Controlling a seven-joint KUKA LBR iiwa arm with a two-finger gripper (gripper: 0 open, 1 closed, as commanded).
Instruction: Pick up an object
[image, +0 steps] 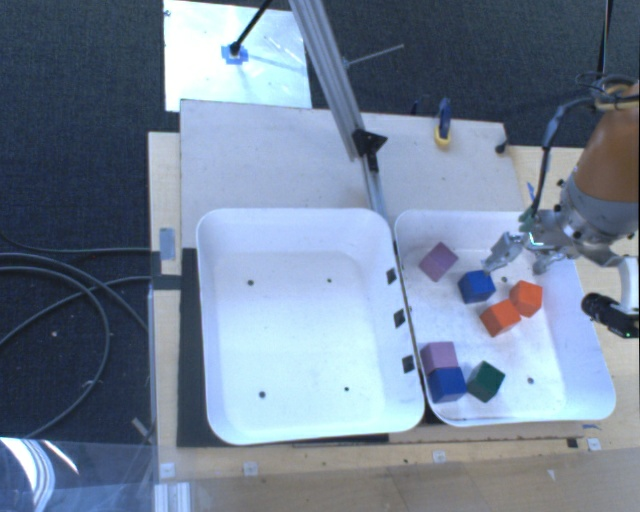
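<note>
The right bin (590, 385) holds several small cubes. A purple cube (437, 262) lies near its back left, with a blue cube (476, 286) just right of it. Two orange cubes (526, 298) (500, 317) sit side by side at the middle. Along the front are another purple cube (438, 355), a second blue cube (446, 383) and a green cube (485, 381). My gripper (522, 260) hangs over the bin's back right, open, with nothing between its fingers. It is just above and right of the first blue cube.
The left bin (215, 330) stands beside the right one, sharing a middle wall with black clips (399, 318). A slanted metal pole (340, 90) crosses the board behind the bins. Black cables (60, 290) lie on the floor at left.
</note>
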